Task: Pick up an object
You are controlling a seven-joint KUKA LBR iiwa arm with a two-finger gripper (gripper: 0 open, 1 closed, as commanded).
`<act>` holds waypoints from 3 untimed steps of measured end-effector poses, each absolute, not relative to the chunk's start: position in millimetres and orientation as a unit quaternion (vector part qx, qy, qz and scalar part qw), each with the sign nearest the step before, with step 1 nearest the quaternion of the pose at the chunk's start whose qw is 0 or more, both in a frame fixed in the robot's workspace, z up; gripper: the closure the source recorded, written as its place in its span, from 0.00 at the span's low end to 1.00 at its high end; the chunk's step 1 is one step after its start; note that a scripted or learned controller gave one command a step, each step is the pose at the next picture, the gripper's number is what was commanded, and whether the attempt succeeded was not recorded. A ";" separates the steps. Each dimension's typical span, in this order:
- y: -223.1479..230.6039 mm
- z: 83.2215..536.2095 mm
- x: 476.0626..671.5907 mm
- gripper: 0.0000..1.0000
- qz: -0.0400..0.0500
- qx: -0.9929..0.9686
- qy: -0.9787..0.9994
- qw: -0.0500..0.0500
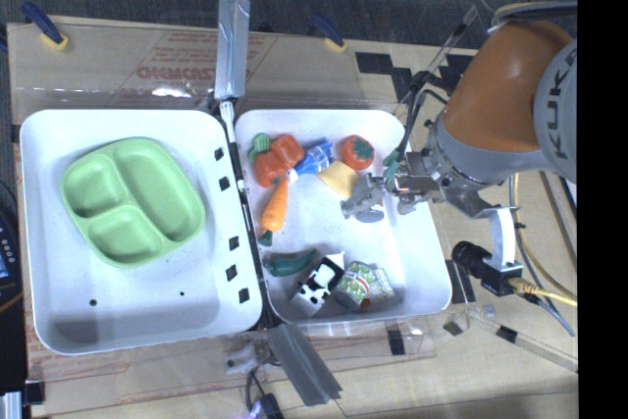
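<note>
Left bin (39, 211): one green divided plate (132, 199), three compartments, nothing else in it. Right bin (432, 260) holds the pickables, counted left to right: one orange-red toy with a green top (275, 157) at the upper left, one carrot (276, 204) just below it with its long axis running lower-left to upper-right, one dark green piece (287, 262) near the bottom, one black-and-white block (319, 285), one blue piece (316, 157), one yellow piece (339, 177), one green-and-red carton (365, 285), one tomato (355, 150). Eight items by my count, though the cluster at the top overlaps, so treat that as approximate. Gripper (365, 203) sits inside the right bin, right of centre; can't tell from this angle whether it's spread or closed, and nothing visibly between the tips. Key relation: the yellow piece lies just up-left of the gripper, nearest candidate; the tomato is a bit further up, the carton below. The carrot is well to the left. Judgement: no grasp made yet, shortest move is up-left to the yellow piece.
</note>
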State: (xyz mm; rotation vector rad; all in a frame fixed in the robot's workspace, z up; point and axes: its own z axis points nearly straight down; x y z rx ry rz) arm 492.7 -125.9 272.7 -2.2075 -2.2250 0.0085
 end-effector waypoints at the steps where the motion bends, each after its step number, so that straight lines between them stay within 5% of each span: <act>1: -104.8 209.9 543.8 0.00 0.004 -0.674 -0.739 0.005; 2: -105.2 210.5 544.0 0.00 0.003 -0.674 -0.739 0.004; 3: -160.7 206.5 576.8 0.00 0.001 -0.580 -0.815 0.002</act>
